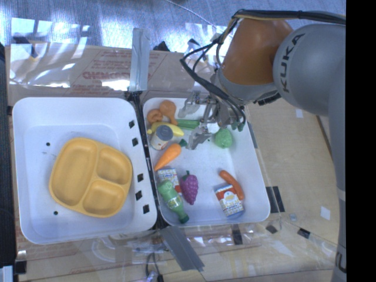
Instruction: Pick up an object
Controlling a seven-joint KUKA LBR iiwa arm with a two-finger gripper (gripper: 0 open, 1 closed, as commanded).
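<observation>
Green toys point(223, 138) beside tool point(202, 125)

Grey arm with orange band enters from three o'clock, wrist bent downward, gripper point(201, 124) lowered toward nine o'clock.

Bright, even light over my bench. Sun-like glare patches on clear plastic sheet point(53, 46) at upper left. White bins point(35, 116) nearly washed out. Soft shadows under my arm point(294, 57). Overall slightly soft, low resolution.
</observation>
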